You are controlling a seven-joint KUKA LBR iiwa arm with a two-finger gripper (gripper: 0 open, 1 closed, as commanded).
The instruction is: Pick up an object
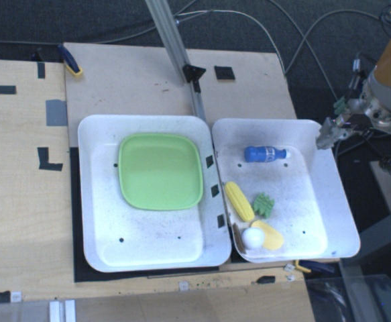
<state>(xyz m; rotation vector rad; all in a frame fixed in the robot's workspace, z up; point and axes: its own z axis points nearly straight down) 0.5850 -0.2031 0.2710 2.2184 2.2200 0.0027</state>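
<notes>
Camera view places the gripper [326,136] at the right bin's [329,200] upper right rim, finger state indiscernible, while the blue bottle [265,154] lying flat nearby is likely light, rigid and slippery, best grasped across its midsection.

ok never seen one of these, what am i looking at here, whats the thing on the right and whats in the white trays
One camera looks down at a slant on a wooden bench. The metal thing at the right edge is a robot arm's gripper, a two-fingered claw, hanging over the rim of the right bin. Nothing shows between its fingers, so it holds nothing.

The left bin contains a green plate. The right bin contains a blue bottle lying on its side, a yellow corn cob, a small green toy, a white ball and a yellow piece touching it. The arm's job is to pick one up.
</notes>
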